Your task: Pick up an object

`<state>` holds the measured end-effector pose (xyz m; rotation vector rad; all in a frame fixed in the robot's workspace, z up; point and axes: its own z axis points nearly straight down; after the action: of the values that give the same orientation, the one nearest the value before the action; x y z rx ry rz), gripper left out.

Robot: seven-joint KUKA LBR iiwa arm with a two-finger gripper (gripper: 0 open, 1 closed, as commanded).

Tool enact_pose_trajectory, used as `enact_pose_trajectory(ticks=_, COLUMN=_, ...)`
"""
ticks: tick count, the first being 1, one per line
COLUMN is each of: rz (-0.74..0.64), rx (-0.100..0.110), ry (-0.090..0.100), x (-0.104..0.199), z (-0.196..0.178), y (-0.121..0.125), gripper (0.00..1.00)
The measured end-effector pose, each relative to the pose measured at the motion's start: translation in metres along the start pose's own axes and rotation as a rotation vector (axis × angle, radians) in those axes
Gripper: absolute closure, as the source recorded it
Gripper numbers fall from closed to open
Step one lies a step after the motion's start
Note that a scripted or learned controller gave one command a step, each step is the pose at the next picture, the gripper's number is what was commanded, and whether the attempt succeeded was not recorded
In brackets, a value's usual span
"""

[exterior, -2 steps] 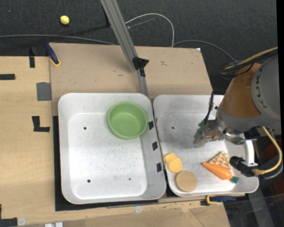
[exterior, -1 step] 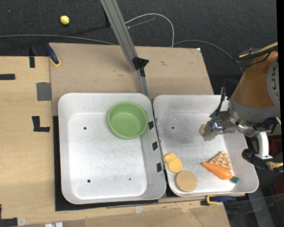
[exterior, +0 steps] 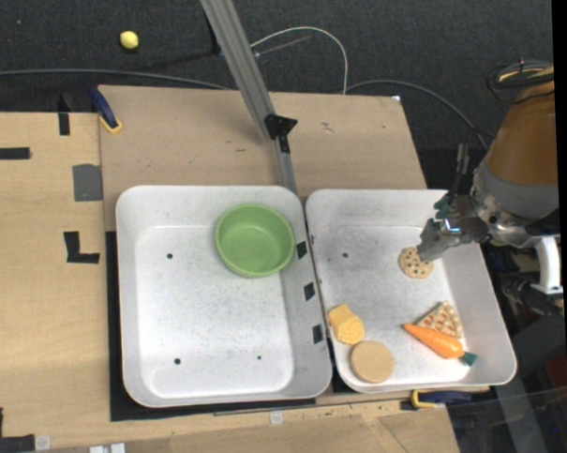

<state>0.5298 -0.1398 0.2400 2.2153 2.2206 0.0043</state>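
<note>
The arm reaches in from the right over the right bin, its gripper angled down just above and touching the edge of a round speckled cookie near the bin's upper right; whether the claw is apart or together cannot be told. Open floor lies left of the cookie, while a yellow piece, a tan disc, a carrot and a pizza slice crowd the near edge, and a green bowl sits in the left bin. The gripper's tip is blurred
</note>
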Motion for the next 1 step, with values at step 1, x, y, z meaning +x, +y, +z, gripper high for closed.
enact_pose_trajectory(ticks=1, rz=0.001, rx=0.003, ry=0.001, x=0.0001, z=-0.0333, y=0.0011, gripper=1.00)
